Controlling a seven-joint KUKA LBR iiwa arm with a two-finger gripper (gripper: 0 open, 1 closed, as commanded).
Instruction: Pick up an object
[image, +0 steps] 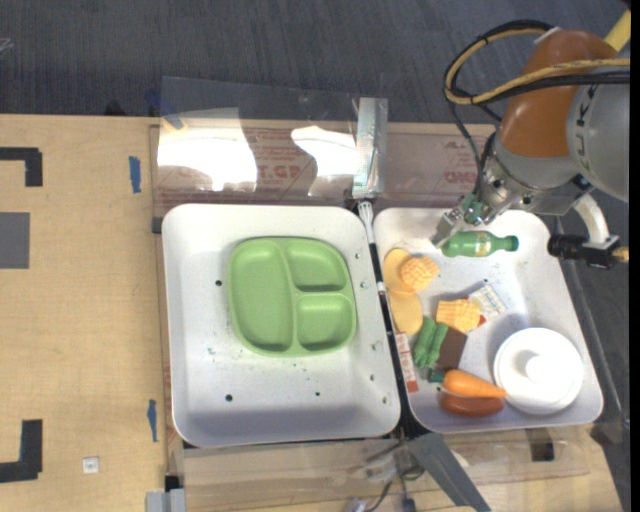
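At the back of the right bin (570, 300), your gripper (452, 228) hangs low over the white floor, its light fingers pointing down and left. From this height you cannot tell whether they are parted or closed. Nothing is visibly caught between them.

Just beside the fingertips, to the right, lies a green bottle (480, 244) on its side, cap end toward the bin's right wall. In front of it you have a yellow corn cob (418, 270) resting against an orange-yellow slice (397, 264), with a pale yellow oval piece (406, 310) nearer the divider. Further forward come a second, smaller corn piece (460, 316), a small printed packet (491, 298), a green vegetable (431, 343), a dark brown block (452, 351), then a carrot (471, 384) lying on a reddish sausage (470, 405) at the front wall. A white bowl (539, 370) fills the front right corner. The pieces crowd together, several touching.

The left bin (190, 390) holds a green divided plate (293, 295), well apart from your arm (560, 110), which carries looping black and yellow cables.

Both bins sit on a bench with a tan board (75, 300) to the left, marked with black corners and blue tape. A clear plastic sheet (260, 150) stands behind the bins, catching glare, with grey carpet (250, 45) beyond.
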